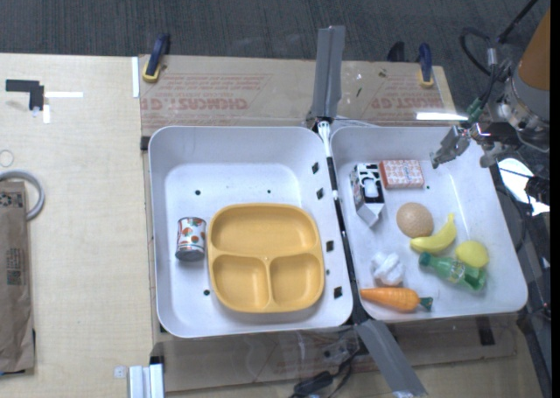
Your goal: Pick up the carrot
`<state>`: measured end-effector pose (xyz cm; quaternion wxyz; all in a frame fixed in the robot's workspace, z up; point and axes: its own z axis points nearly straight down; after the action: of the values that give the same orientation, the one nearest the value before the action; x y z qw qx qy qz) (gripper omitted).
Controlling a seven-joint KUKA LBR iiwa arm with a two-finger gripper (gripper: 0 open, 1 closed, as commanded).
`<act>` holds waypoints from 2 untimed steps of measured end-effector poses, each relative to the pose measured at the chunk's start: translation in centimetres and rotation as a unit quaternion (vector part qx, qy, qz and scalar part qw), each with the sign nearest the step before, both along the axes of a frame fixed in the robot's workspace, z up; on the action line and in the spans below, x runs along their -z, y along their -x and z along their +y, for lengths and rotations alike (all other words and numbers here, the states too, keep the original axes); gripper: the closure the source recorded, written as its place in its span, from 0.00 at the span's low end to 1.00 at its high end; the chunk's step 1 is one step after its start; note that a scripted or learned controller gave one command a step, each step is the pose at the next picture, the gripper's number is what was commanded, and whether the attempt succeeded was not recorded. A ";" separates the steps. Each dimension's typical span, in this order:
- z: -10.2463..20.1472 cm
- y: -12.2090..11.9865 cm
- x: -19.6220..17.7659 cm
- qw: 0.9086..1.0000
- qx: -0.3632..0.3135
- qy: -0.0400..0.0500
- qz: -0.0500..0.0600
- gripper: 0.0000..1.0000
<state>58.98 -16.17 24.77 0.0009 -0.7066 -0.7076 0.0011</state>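
Above the right bin's (512, 247) far right corner, the fingers (471, 144) stand apart, gripping nothing (grey arm entering from the right). Carrot (391, 299) lies at that bin's near edge, well apart, beside a white crumpled object (386, 266).

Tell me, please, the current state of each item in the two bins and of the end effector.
carrot: lying flat at the right bin's front edge, ungrasped
end effector: above the right bin's back right corner, apart from the carrot
soup can: upright in the left bin
yellow tray: flat, beside the can
green bottle: on its side
banana: lying against the egg
milk carton: tipped over
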 end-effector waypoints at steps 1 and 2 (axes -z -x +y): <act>2.4 4.1 5.8 0.999 -0.035 0.000 0.000 0.00; 2.3 7.6 2.0 1.000 -0.019 0.000 0.000 0.00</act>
<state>51.42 -13.82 22.75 0.0008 -0.6929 -0.7210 0.0009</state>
